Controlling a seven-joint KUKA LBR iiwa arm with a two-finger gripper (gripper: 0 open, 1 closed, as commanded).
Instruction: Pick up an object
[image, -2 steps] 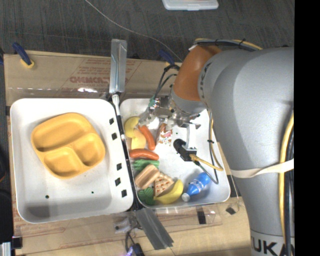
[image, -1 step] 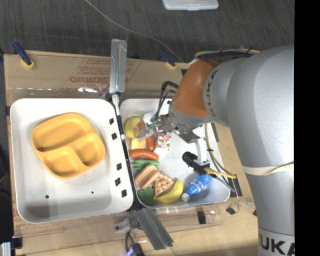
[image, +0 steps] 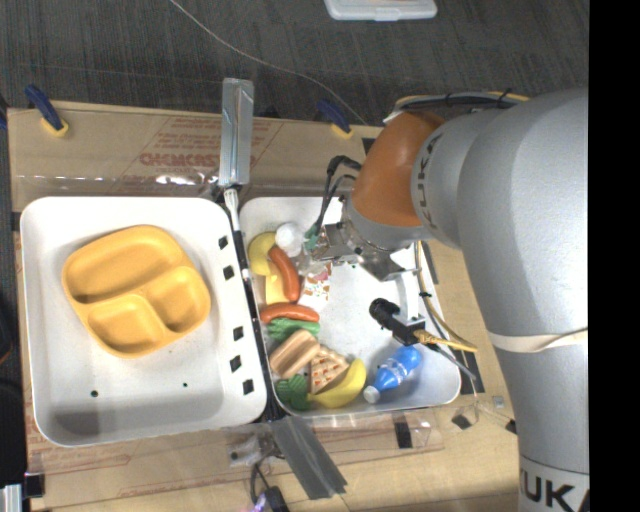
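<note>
Looming closest to the camera, the grey arm (image: 520, 200) fills the right side, its orange band bent down over the right-hand bin (image: 440, 395). Its gripper (image: 322, 250) sits low near the far-left part of that bin, just beside a red sausage (image: 284, 273) and a small white round thing (image: 288, 237); whether its fingers are apart or together I cannot tell from here, and nothing is plainly clamped.

Toy food is heaped along that bin's left wall: a banana (image: 345, 385), a pizza slice (image: 325, 372), a hot dog bun (image: 293, 350), and a blue bottle (image: 397, 372) lying on its side nearer the right. A yellow divided tray (image: 135, 288) rests in the left bin (image: 130, 415).

Judging by looks, the sausage is the likeliest target: light, hard plastic, smooth and apt to slip. I'd pinch it across the middle of its narrow width, since its ends taper.
</note>
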